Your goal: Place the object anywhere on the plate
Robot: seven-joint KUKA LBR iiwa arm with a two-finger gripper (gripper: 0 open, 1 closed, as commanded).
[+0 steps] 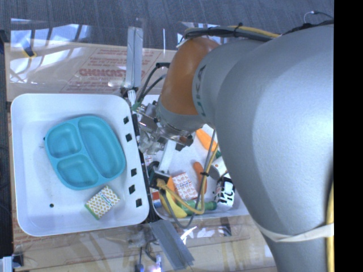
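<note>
A light blue plate (84, 151) with three compartments lies in the left bin (28, 208); its compartments hold nothing. A small green patterned box (102, 202) rests on the bin floor just below the plate, touching no part of it. My gripper (152, 141) hangs low over the left side of the right bin (238, 208), close to the divider between the bins. The bulk of the arm hides its fingers. Under it lie a pink-and-white packet (185, 186), a banana (170, 203) and orange carrot-like pieces (205, 139).
The grey arm with its orange band (190, 78) covers most of the right bin. A black-and-white item (226, 192) lies at that bin's right. Black clips run along the divider (135, 163). A metal post (134, 55) stands behind the bins.
</note>
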